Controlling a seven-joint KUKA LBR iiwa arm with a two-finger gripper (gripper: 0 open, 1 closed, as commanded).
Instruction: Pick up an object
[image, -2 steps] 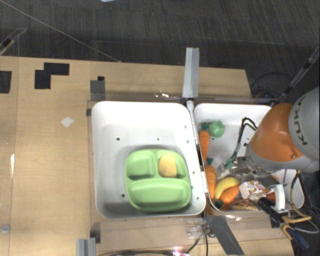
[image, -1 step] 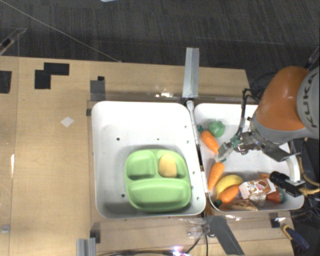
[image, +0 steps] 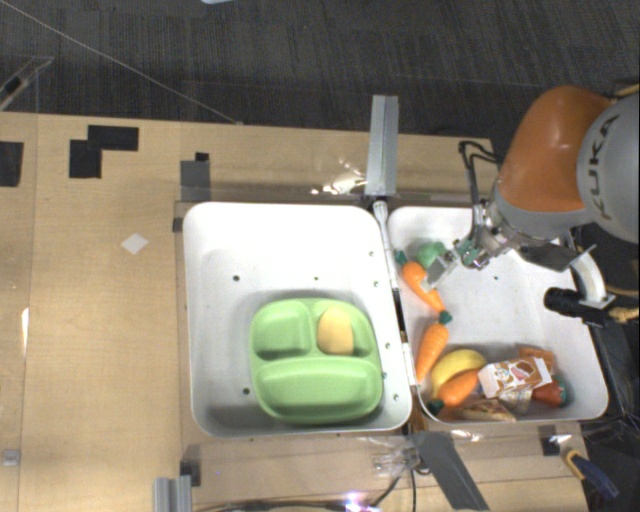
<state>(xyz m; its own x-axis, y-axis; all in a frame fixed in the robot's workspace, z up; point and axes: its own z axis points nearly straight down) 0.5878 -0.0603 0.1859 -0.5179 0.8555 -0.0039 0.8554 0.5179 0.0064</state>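
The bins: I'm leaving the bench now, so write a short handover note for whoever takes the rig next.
Gripper: low over the right bin, at its upper left, beside a small green item. Whether it is open can't be judged, and no hold is visible.
Right bin: two carrots, a banana, and a packet along its lower edge.
Left bin: green tray with a yellow piece in its upper right compartment.
Done: nothing lifted.
Left: grasp and lift one object.
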